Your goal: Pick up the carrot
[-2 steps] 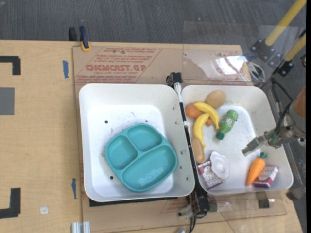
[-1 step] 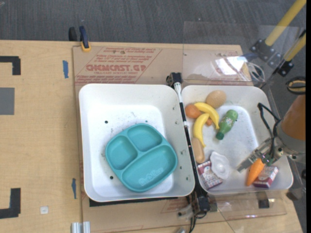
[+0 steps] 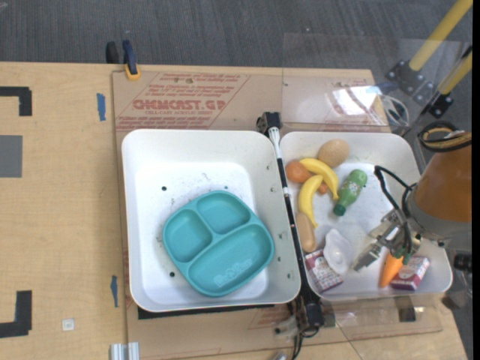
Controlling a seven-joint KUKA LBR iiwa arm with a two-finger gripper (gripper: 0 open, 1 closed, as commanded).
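Observation:
The carrot point(image 3: 388, 270), small and orange with a green top, lies near the front right corner of the right bin point(image 3: 405, 147). It points toward the bin's front wall. My gripper point(image 3: 381, 250) hangs low over the bin floor, just up and left of the carrot, with its metal tip close to the carrot's green end. The arm's orange band point(image 3: 450, 190) rises behind it on the right. Whether the carrot is touched is unclear from this angle.
A purple carton point(image 3: 412, 273) sits right of the carrot, with a clear cup point(image 3: 337, 247) and a pink carton point(image 3: 322, 272) to the left. Further back lie a banana point(image 3: 311, 187), a green bottle point(image 3: 349, 190) and a brown potato point(image 3: 333, 153). The left bin point(image 3: 150, 201) holds a teal divided plate point(image 3: 217, 243).

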